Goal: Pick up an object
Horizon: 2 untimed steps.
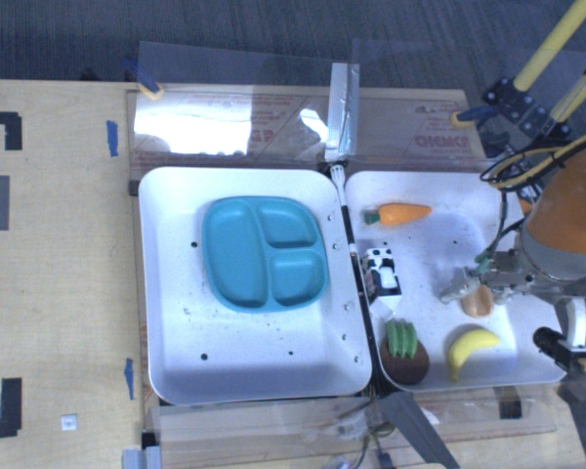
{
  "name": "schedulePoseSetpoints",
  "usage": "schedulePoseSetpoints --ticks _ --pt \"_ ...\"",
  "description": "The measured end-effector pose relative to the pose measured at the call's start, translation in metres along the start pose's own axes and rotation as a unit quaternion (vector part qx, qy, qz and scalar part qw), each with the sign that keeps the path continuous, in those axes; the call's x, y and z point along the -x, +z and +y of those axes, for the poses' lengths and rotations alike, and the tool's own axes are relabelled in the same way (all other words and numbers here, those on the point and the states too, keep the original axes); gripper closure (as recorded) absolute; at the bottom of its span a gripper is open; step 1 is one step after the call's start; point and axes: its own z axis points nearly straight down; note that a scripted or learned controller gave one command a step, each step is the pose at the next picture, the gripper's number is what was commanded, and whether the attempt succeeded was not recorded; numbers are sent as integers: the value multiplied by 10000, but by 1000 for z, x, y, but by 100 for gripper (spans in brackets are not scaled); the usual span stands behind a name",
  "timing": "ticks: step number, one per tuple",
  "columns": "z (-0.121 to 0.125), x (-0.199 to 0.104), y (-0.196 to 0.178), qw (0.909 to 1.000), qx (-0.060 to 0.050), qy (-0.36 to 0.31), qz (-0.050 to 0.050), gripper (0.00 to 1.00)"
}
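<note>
In the right bin (pixel 439 247) my gripper (pixel 466 287) hangs low over the floor, right of the middle. A small tan rounded object (pixel 478 304) lies directly under or against its tip; I cannot see whether it is gripped. An orange carrot (pixel 402 214) lies near the bin's back left. A yellow banana-like piece (pixel 471 347) rests at the front, just below the gripper. At the front left sits a green and brown item (pixel 404 351), and a small black-and-white object (pixel 380 270) lies by the left wall.
The left bin (pixel 171 350) holds a blue divided plate (pixel 266 252). A divider wall (pixel 352 262) separates the two bins. The grey arm with its orange band (pixel 565 218) and cables covers the right bin's right side. Yellow poles (pixel 557 37) stand at the back right.
</note>
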Motion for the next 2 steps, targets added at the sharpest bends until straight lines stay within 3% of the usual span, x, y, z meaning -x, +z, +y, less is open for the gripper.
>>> schedulePoseSetpoints --ticks 1,2 --pt "31 -24 0 9990 21 -444 -10 0" --pt "20 -18 -109 9992 6 398 0 0"
